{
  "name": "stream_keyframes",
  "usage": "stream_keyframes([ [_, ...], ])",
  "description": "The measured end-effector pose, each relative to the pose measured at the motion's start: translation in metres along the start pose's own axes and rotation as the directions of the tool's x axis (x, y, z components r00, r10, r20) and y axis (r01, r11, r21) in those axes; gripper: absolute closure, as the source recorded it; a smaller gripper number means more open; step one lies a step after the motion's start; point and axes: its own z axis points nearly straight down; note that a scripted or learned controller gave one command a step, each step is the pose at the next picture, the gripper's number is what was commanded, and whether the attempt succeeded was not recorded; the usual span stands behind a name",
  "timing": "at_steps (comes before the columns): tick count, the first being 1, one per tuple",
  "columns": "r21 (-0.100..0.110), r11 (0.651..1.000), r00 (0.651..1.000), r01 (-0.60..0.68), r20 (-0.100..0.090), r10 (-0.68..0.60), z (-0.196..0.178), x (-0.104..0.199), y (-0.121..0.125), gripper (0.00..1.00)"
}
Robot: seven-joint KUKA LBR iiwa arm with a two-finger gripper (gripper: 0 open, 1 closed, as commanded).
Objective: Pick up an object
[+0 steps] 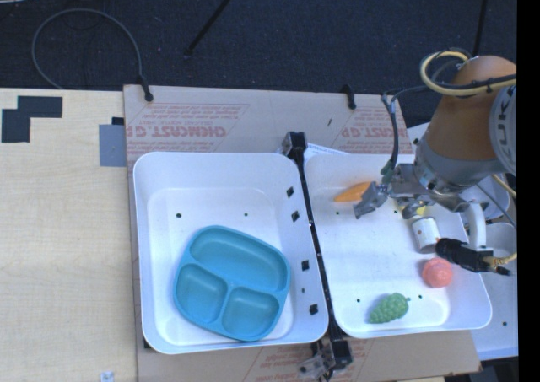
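Resting in bins: compartmented blue tray, bumpy green lump.

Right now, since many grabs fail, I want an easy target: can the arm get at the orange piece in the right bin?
Probably yes. The orange piece lies in the open beside the gripper, with nothing on top of it or crowding it.
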Motion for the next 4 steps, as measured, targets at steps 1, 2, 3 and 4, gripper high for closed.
stream_keyframes([
  [1,0.005,1.0,1.0,-0.001,0.0,0.001,0.048,-0.007,0.002,0.0],
  [2,0.004,1.0,1.0,-0.001,-0.001,0.001,0.096,-0.008,0.009,0.0],
  [3,0.001,1.0,1.0,-0.002,0.0,0.002,0.112,-0.007,0.008,0.0],
  [4,0.001,1.0,1.0,-0.006,0.0,0.006,0.101,-0.008,0.009,1.0],
])
